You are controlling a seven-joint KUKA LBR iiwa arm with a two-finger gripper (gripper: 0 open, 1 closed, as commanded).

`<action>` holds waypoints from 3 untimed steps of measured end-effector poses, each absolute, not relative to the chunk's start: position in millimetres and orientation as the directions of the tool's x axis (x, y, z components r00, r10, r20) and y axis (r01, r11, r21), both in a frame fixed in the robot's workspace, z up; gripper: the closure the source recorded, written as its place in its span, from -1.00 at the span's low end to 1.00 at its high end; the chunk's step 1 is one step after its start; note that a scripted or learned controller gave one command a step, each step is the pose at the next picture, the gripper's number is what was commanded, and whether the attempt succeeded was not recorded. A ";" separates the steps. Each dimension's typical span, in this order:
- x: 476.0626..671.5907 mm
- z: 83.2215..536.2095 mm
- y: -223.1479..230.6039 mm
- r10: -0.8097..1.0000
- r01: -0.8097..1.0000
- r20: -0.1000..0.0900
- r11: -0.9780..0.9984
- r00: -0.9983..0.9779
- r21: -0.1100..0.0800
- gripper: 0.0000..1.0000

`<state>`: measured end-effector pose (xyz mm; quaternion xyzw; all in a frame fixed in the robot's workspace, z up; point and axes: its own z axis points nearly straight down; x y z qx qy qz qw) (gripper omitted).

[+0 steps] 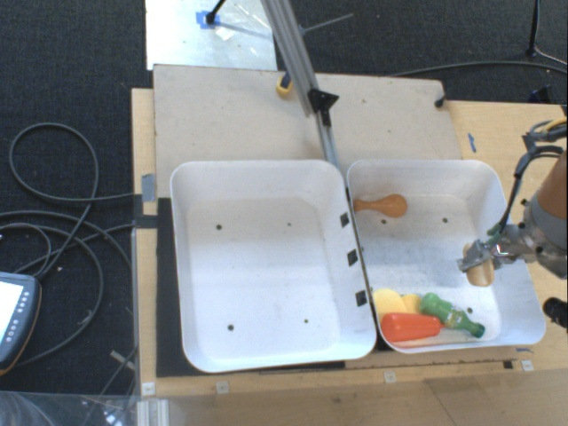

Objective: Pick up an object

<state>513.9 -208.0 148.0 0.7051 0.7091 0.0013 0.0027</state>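
Camera view had our gripper (479, 264), finger state unreadable, at the right bin's (444, 174) 3 o'clock; we judged the green bottle (453, 314) light, rigid, slippery — grab mid-body.

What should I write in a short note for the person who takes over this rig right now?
Claw: at the right bin's right side, low over a small tan object. Whether it is open or shut, or grips that object, cannot be told from this view.
Objects, all in the right bin: a tan drumstick-shaped piece near the top left; a yellow item, an orange carrot-like toy and a green bottle along the bottom edge.
Done: the arm is down in the right bin.
Left: confirm a grasp and lift one object.
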 end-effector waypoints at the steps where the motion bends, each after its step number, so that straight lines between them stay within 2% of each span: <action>1: 516.0 191.2 -209.5 1.000 1.000 -0.003 0.006 -0.006 0.006 1.00; 2: 517.6 221.9 -209.9 1.000 1.000 -0.002 0.006 -0.006 0.005 1.00; 3: 527.0 215.9 -151.2 1.000 1.000 0.002 0.010 -0.010 0.001 1.00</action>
